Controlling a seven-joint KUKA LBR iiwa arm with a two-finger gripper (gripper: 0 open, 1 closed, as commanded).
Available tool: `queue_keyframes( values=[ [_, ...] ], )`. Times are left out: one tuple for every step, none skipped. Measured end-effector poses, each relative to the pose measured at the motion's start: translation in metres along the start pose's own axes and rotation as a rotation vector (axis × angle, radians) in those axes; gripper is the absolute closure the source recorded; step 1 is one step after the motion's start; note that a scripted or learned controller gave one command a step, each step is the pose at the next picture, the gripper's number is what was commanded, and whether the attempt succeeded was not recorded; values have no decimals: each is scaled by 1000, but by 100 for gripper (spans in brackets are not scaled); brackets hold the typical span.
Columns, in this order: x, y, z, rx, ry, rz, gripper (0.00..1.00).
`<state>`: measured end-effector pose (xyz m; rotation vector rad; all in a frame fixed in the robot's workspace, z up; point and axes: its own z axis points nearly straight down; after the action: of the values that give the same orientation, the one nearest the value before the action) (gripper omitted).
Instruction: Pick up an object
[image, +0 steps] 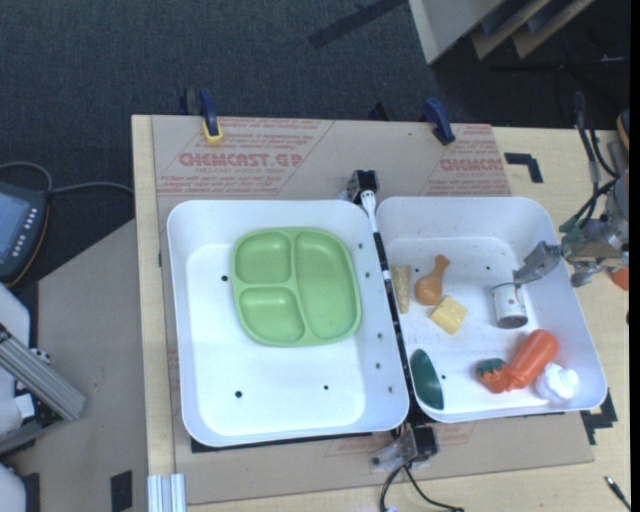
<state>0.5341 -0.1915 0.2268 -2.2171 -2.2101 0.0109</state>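
Your end effector (540, 262) sits at the right rim of the right bin (470, 212), low over its upper right part. It appears to carry nothing, though you cannot tell whether it is spread or closed, because the camera looks at it from the side and above.

The nearest candidate is the small metal cup (510, 305), lying on the bin floor just beside and below the end effector. It rests on its side. Its long axis runs roughly up and down the view, and its round open mouth faces the lower edge, toward the carrot (522, 362). To take it well, bring the grip down across the cylinder's width, not along its length, and centre on the body, not the rim, since a smooth round cup on its side is likely to roll away from an off-centre touch. Descend straight and close slowly.

The carrot lies near the bin's lower right corner, pointing on a diagonal, with its green top toward the lower left and its orange body rising to the upper right. A white lump (558, 381) touches its right side, so a grasp there risks catching both.

Farther left in the same bin lie a drumstick (432, 280), a yellow block (449, 316) and a dark green piece (427, 379) against the divider. The green divided plate (297, 286) sits alone in the left bin (200, 300).
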Motion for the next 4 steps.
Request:
queue_keyframes(
  values=[
    [0, 3, -7, -13, -3, -3, 0],
    [0, 6, 35, -8, -1, -3, 0],
    [0, 15, 83, -7, -1, -3, 0],
    [0, 15, 136, -8, -1, -3, 0]
  ],
)
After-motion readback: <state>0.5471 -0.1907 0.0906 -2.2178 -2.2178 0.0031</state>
